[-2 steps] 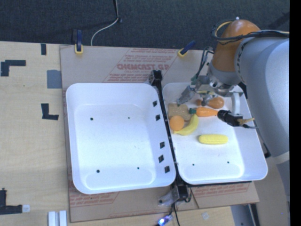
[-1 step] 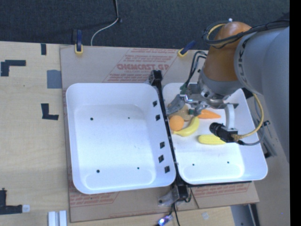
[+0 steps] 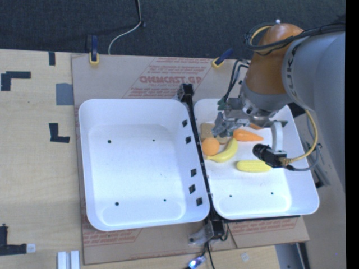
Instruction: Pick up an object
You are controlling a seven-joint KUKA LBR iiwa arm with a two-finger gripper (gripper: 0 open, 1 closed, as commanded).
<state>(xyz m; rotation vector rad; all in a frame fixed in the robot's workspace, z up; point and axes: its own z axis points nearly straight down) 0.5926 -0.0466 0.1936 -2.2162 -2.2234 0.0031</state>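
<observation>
Gripper [image 3: 224, 126] hangs low in right bin [image 3: 252, 203]; finger state cannot be determined. Banana [image 3: 224, 152] and orange [image 3: 210, 146] lie just below it, carrot [image 3: 247, 134] beside.

Both bins, left [image 3: 134, 161] and right [image 3: 263, 198], are plain white with small black dots on the floor, on a brown cardboard sheet [image 3: 162, 80] with red print, over a tan bench [image 3: 33, 167] with black and grey tape marks. Toys in the right bin: orange ball [image 3: 210, 146], yellow banana [image 3: 224, 152], orange carrot [image 3: 247, 135], yellow corn cob [image 3: 253, 166]. Arm [image 3: 314, 72] is grey with an orange band [image 3: 272, 60]; gripper [image 3: 224, 122] is grey metal.
</observation>
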